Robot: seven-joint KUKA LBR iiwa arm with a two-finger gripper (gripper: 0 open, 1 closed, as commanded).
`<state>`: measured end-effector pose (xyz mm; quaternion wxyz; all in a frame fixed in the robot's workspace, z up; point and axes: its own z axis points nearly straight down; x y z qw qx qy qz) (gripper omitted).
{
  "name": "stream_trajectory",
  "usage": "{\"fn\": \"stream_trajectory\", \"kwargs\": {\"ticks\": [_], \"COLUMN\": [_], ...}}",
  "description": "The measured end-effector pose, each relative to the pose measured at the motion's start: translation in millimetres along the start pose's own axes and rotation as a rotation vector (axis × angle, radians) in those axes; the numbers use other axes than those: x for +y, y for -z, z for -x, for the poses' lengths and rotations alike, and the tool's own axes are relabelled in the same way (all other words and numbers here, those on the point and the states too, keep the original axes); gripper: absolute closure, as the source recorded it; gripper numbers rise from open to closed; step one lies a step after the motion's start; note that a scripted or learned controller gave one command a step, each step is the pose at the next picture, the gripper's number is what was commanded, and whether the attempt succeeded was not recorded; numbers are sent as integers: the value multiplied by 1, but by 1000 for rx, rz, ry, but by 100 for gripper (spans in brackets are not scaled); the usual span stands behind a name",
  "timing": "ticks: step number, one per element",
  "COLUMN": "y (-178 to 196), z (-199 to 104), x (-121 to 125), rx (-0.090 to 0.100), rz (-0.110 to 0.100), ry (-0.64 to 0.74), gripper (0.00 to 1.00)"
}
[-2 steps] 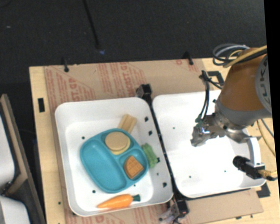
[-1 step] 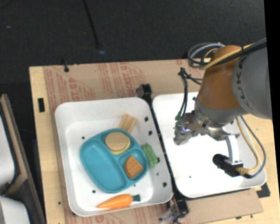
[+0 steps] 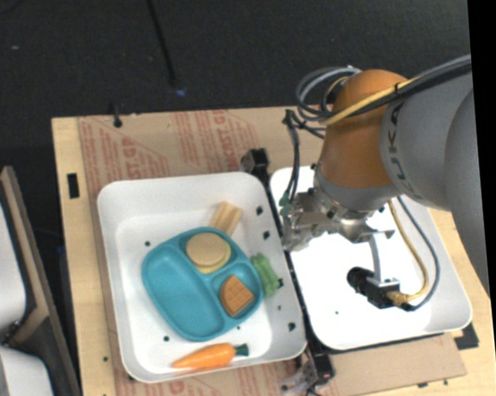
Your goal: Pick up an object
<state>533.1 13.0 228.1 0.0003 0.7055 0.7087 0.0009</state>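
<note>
Bench: a cardboard-covered board with red printing, bearing two shallow white bins side by side.
Left bin: holds all the loose things seen here.
Tray: a blue sectioned tray lies in the middle of the left bin, tilted on a diagonal.
Round biscuit: a pale tan disc sits in the tray's upper compartment.
Waffle piece: a brown, gridded piece lies in the tray's right compartment, just below the round biscuit.
Wooden block: a light tan piece rests on the bin floor, touching the tray's upper edge.
Green piece: a small green thing lies just beside the tray's right edge, near the bin's right wall.
Carrot: an orange toy carrot with a green tip lies flat along the front wall of the left bin, apart from the tray.
Right bin: its white floor shows beneath the arm.
Arm: grey with an orange band, it reaches in from the right and hangs over the right bin, close to the wall between the two bins.
Gripper: it sits at the left edge of the right bin, beside the dividing walls, well apart from the carrot.
Jaws: hidden under the wrist; I cannot tell whether they are apart or together.
Cables: looped hoses trail from the wrist over the right bin.
</note>
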Motion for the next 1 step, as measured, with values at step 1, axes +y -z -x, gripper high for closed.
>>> {"fn": "stream_trajectory", "kwargs": {"ticks": [1], "y": [-4], "z": [-54], "x": [14], "rx": [0], "rz": [-2], "ry": [-1], "gripper": [100]}}
